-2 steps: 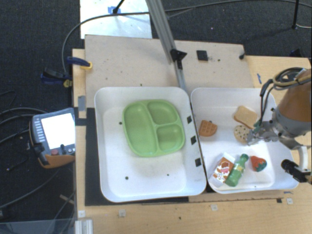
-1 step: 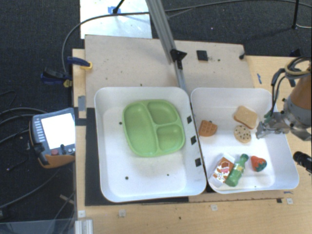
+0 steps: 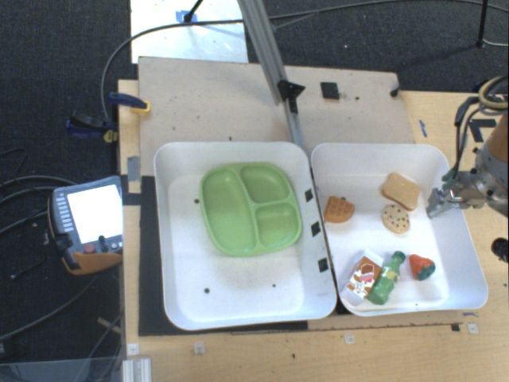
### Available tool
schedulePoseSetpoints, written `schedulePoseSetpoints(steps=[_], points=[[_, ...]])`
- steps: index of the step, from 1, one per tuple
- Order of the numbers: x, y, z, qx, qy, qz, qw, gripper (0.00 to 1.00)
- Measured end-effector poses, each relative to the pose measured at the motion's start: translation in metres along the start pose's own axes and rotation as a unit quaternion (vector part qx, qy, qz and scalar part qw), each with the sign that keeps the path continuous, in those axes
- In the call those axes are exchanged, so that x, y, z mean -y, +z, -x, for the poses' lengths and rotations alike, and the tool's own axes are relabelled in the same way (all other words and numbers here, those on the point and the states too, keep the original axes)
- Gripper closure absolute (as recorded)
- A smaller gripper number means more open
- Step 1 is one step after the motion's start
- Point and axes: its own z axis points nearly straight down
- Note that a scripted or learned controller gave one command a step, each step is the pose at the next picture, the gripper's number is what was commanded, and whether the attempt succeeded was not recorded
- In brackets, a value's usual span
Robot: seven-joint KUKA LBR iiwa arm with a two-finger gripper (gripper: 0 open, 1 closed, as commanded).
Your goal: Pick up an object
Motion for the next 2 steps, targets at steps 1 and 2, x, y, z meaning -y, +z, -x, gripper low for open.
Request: schedulePoseSetpoints(steps=[1, 2], points=[[-0.007, -0.064, 0.000, 0.001, -0.001, 0.002, 1.0000, 1.00], [-0.020, -0.070, -0.047, -0.001, -0.002, -0.001, 1.0000, 1.00]])
